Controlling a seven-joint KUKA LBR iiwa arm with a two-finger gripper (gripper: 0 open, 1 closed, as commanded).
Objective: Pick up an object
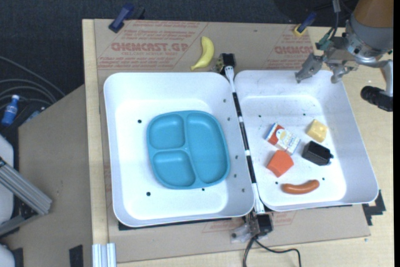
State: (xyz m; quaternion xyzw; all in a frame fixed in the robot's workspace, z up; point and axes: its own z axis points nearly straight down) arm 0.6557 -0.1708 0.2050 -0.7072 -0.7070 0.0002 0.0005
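Note:
The right bin (350, 128) holds several small items: a red and white carton (282, 137), a yellow wedge (317, 130), a black block (316, 153), an orange cube (279, 163) and a red sausage (300, 187). My gripper (322, 70) hangs over the far rim of the right bin, well above and behind these items. Its two fingers stand apart, open, with nothing between them. The arm with its orange band (377, 0) comes in from the upper right.
The left bin (125, 134) holds a blue divided plate (187, 149). A yellow banana (204, 54) lies on the board behind the left bin. Blue clamps (120, 19) sit at the board's far corners. Cables run at the far left.

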